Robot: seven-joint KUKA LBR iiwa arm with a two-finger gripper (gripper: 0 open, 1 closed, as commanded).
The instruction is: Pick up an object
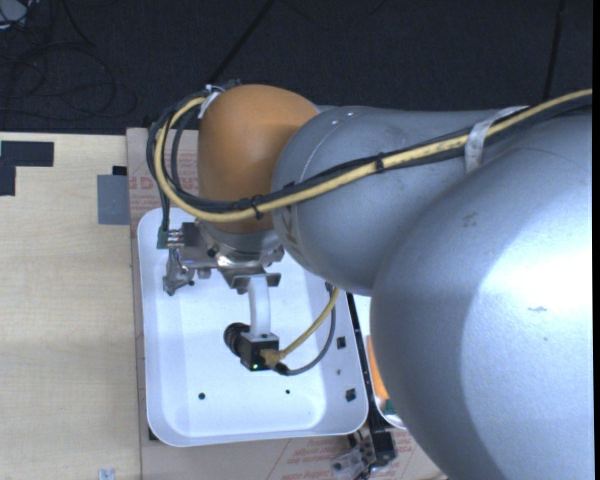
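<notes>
- Reaching in from the view's right, the grey KUKA arm with the orange band covers most of the frame.
- The two-finger metal gripper hangs over the upper part of the shallow white plastic bin at the view's left.
- Gripper state: the view does not show whether it is spread or pressed together. Nothing can be seen held in it.
- Task object: a narrow orange strip shows in the gap between that bin's right edge and the arm. The rest is hidden, so its shape cannot be determined.
- The bin floor near the gripper shows a few small dark dots.
- The pale wooden bench top lies left of the bin and carries a flat grey rectangle and a black stepped mark.
</notes>
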